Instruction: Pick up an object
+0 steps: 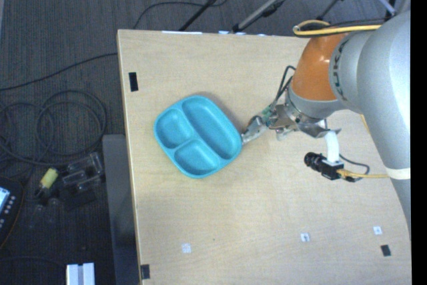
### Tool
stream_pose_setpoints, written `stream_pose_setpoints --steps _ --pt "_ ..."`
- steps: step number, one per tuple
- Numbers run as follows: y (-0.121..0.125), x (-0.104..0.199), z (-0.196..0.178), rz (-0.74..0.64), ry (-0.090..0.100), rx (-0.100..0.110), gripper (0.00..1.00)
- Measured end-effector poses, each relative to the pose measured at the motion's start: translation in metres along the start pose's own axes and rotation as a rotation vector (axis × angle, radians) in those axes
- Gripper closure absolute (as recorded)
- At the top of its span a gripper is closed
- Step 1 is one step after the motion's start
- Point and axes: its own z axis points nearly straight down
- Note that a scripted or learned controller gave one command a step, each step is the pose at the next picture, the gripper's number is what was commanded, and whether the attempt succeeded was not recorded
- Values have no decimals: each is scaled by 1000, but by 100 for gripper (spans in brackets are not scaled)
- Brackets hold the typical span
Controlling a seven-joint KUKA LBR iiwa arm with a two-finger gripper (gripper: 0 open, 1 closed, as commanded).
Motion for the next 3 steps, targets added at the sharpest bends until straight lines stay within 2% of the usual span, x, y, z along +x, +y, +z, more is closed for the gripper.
stream_pose_setpoints --steps 1,2,3 --pt "63 -20 8 22 -4 -2 0" --pt "63 -20 -2 21 -9 -1 100" --pt "63 -21 -2 21 -10 -1 0"
